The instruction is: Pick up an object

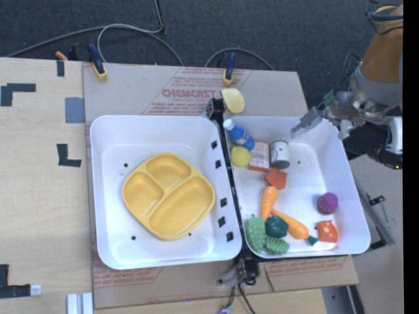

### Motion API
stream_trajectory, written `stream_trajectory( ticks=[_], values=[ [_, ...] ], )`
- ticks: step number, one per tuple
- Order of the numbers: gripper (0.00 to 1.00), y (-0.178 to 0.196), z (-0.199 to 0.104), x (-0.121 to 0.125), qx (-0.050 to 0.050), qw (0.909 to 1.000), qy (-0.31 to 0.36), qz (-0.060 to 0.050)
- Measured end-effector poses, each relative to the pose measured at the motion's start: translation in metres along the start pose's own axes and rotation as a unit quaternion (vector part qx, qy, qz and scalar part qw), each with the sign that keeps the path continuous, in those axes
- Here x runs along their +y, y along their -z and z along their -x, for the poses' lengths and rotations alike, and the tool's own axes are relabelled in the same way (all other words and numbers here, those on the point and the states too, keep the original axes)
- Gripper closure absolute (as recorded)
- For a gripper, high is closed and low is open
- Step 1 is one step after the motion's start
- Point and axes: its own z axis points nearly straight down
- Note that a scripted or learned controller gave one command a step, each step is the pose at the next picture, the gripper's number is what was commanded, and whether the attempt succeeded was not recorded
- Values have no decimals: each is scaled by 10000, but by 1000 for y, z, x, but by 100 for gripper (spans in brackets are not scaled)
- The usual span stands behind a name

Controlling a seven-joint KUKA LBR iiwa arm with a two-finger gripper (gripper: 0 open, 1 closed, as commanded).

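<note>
The flat cardboard-covered bench (196,93) carries two shallow, glossy white bins. The left bin (105,175) holds a smooth yellow plastic plate (168,195) with three compartments. The right bin (350,195) holds small plastic toys: two tapered orange carrots (269,201), a knobbly green vegetable (255,233), a round purple ball (327,203), a small cylindrical can (280,154). The metal claw (321,116) hovers over the right bin's far corner, fingers spread, gripping nothing.
</note>
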Motion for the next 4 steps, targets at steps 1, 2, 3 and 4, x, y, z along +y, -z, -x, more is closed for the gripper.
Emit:
stream_trajectory(
  ticks=[1, 2, 3, 4],
  values=[
    [0, -83, -56, -47, 9, 10000, 3, -13],
    [0, -147, -76, -71, 2, 10000, -3, 9],
    [0, -147, -89, -120, 1, 10000, -5, 8],
    [100, -137, -88, -119, -14, 10000, -8, 28]
  ],
)
